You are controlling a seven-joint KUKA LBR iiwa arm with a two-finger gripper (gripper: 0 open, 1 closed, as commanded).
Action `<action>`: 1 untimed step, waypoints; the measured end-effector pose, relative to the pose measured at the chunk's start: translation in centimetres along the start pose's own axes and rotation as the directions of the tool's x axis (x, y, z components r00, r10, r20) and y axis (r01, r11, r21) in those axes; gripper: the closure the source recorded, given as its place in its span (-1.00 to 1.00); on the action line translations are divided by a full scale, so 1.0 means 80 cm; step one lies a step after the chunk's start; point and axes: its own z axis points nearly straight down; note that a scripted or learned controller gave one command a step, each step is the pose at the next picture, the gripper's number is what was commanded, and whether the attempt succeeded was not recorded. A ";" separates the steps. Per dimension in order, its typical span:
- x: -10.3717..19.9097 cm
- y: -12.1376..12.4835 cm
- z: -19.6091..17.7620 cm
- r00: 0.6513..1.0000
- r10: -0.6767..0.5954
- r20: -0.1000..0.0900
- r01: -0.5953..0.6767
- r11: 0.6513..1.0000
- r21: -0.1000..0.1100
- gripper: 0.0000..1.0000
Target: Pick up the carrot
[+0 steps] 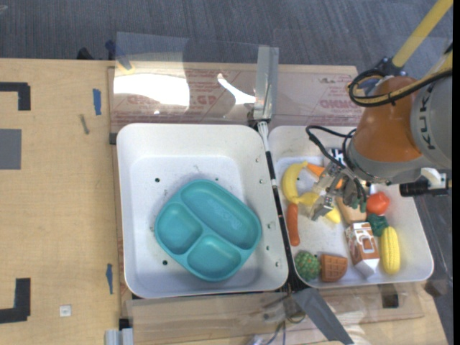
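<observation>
Reaching stage: gripper [332, 192] low over banana [291, 182], can't tell jaw state. Next, shift onto carrot [293, 223].

Plate [208, 228] in left bin [136, 149]; carrot [293, 223] in right bin [420, 254]

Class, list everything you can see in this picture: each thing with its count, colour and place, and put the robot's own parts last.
bins: two, white, side by side on the bench
plate: one, teal, three compartments, in the left bin
banana: one, yellow, right bin, far left part
carrot: one, orange, right bin, along its left wall
corn cob: one, yellow, right bin, near right side
tomato: one, red, right bin, above the corn cob
carton: one, white and brown, right bin, beside the corn cob
arm: one, grey with orange band, over the right bin
end effector: one, metallic, beside the banana
</observation>
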 end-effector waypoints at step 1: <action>-0.008 0.036 -0.184 0.997 0.082 0.005 -0.082 0.997 -0.002 1.00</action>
